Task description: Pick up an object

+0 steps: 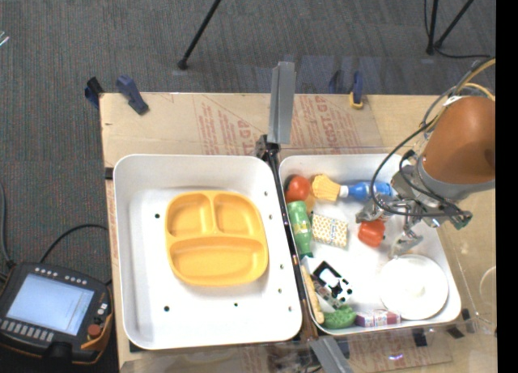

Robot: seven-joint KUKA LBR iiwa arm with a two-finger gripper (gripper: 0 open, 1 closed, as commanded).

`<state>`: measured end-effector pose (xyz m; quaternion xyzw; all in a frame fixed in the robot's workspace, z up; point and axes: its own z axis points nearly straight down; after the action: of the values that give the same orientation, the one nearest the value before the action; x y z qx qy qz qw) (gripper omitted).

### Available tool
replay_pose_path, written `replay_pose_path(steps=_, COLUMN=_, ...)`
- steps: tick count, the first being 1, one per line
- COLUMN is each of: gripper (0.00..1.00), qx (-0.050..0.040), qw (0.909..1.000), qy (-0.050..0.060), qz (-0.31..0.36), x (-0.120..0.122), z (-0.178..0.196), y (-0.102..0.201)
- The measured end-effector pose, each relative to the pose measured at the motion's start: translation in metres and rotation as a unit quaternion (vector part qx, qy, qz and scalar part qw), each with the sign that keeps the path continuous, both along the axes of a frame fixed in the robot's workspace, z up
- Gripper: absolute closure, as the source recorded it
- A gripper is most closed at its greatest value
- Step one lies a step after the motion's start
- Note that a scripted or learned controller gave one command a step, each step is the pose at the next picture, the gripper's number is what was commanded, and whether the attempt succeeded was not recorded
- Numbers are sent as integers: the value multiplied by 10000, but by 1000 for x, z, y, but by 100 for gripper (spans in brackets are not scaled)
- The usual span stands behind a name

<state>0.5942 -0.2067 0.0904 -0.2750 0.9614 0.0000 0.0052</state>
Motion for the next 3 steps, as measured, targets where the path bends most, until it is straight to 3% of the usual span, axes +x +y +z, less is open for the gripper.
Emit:
replay_pose_path(steps=1, gripper=0, qx=-1, qw=9997, qy=25, qz=254, x=3, z=-1, y=1)
replay_pose_path(steps=2, gripper=0, qx=0, qw=10000, qy=-6, qz=5, x=-23, z=1, y=1)
replay_pose_path(steps=3, gripper=100, qx=24, qw=10000, qy=-13, qz=31, x=-22, z=10, y=5)
